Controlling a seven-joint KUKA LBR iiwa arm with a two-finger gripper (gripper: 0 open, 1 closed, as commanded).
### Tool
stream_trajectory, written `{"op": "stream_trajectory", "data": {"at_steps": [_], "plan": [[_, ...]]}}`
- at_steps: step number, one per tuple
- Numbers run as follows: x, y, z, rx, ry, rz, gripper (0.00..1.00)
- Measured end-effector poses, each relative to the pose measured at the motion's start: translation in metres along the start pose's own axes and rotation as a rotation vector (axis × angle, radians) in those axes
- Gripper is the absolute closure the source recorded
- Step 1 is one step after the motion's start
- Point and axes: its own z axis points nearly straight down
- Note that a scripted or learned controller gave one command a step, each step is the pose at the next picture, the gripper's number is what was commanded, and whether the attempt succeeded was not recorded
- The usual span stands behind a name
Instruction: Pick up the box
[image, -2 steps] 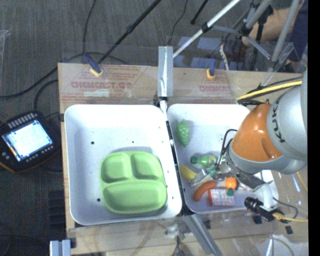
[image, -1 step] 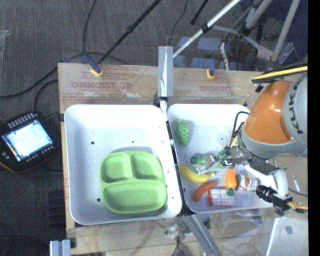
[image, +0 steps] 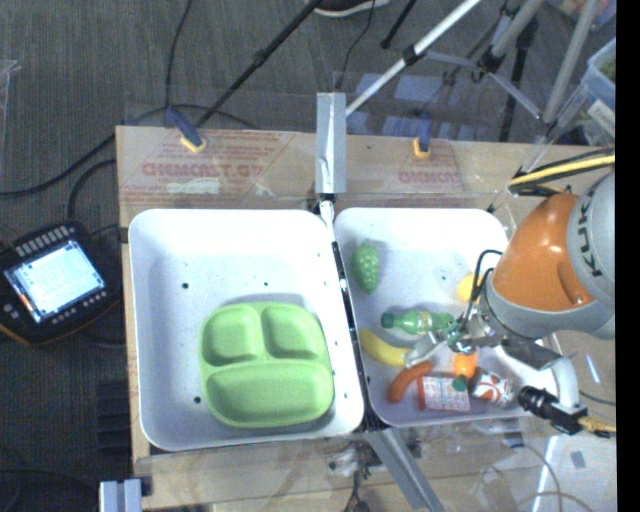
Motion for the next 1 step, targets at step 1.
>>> {"op": "stream_trajectory", "data": {"at_steps": [1], "plan": [[-0.0336,0.0665,0.0315,-0.011,-0.005,0.159,0.0]]}}
